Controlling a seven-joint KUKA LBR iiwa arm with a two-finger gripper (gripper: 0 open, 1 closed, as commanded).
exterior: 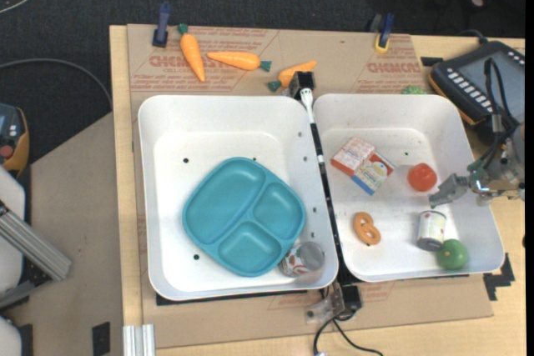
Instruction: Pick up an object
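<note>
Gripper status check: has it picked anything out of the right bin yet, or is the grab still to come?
Nothing looks picked yet. The gripper is over the right bin, near the red ball and white can, with nothing visibly between its fingers. The whole grasp and lift remain.

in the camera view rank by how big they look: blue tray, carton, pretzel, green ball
Largest to smallest as they look:
1. blue tray, by far
2. carton
3. pretzel and green ball: they look about alike, so I won't rank them.
</note>
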